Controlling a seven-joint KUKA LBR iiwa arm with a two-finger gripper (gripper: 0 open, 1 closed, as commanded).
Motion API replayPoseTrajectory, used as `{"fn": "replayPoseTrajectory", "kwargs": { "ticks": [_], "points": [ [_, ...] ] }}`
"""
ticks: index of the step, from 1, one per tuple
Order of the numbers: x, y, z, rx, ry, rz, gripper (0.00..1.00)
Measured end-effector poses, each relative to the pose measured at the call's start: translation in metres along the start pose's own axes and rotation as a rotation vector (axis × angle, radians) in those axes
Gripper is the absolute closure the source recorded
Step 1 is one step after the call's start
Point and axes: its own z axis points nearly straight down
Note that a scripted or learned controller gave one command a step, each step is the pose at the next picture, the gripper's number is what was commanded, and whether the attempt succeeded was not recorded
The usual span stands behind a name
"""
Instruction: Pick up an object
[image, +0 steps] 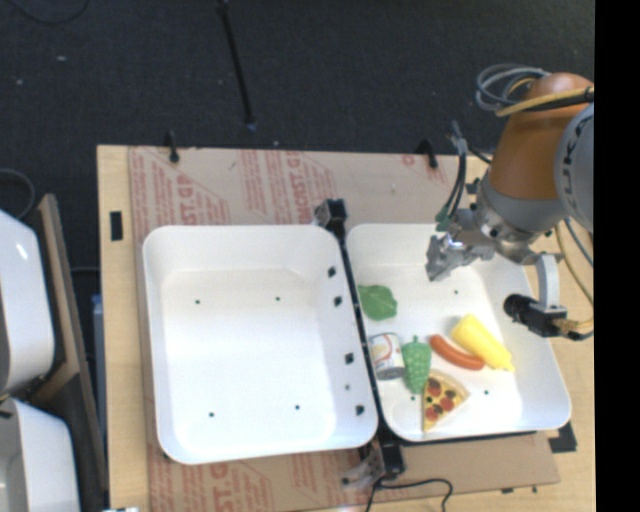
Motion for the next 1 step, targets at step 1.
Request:
{"fn": "replayPoseTrajectory", "kwargs": {
  "ticks": [1],
  "points": [
    [0.0490, 0.0046, -0.0063, 0.000, 0.001, -0.004, 1.00]
  ]
}}
